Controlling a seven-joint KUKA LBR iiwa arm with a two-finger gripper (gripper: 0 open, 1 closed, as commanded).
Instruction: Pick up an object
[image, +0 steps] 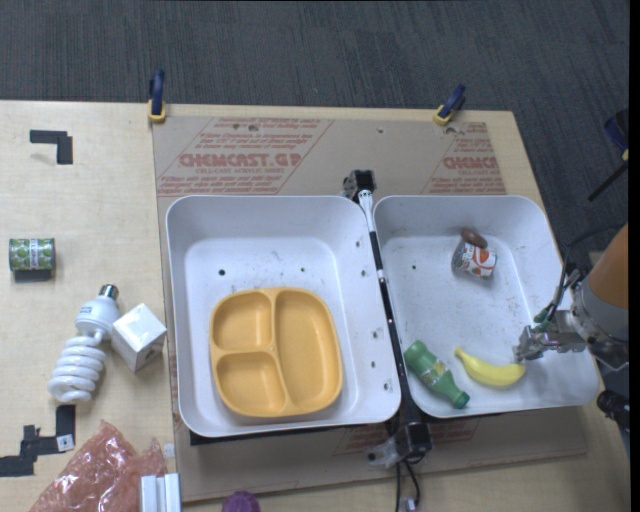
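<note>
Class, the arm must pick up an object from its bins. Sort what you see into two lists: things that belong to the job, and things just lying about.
Belongs to the job:
gripper
banana
green bottle
small can
yellow divided plate

Just lying about, outside the bins:
spiral light bulb
white cube
green roll
pink mesh bag

Robotics lab bench, not a home. Two white bins sit on a brown protective sheet printed "CHEMCAST", held to a plywood board by blue-and-yellow clamps. Black tape marks are stuck on the board. Dark grey carpet lies behind. Cables run off the front edge. Test props lie about: spiral light bulb, small green can, white cube.
</note>
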